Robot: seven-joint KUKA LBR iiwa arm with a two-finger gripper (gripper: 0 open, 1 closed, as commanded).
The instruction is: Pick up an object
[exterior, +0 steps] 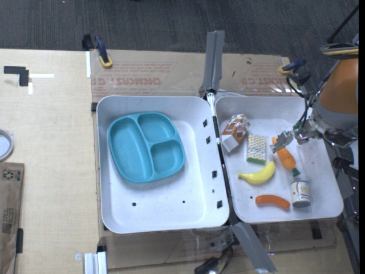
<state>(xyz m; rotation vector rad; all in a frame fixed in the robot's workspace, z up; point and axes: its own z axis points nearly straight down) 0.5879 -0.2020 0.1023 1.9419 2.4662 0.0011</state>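
Note:
The right bin (319,210) holds several objects. A small brown and white carton (234,131) lies at its left, with a speckled pale block (256,148) beside it. A yellow banana (258,174) sits below them. An orange carrot-shaped piece (287,157) lies near the middle, a long orange piece (272,201) sits near the front wall, and a small can (300,192) stands at the front right. My gripper (282,143) hangs low over the upper end of the carrot-shaped piece, reaching in from the right. I see nothing lifted.
The left bin (114,210) holds a blue divided plate (147,146). A grey post (214,61) rises behind the seam between the bins. Clamps (102,51) grip the cardboard at the back. A tape roll (4,145) lies at the far left.

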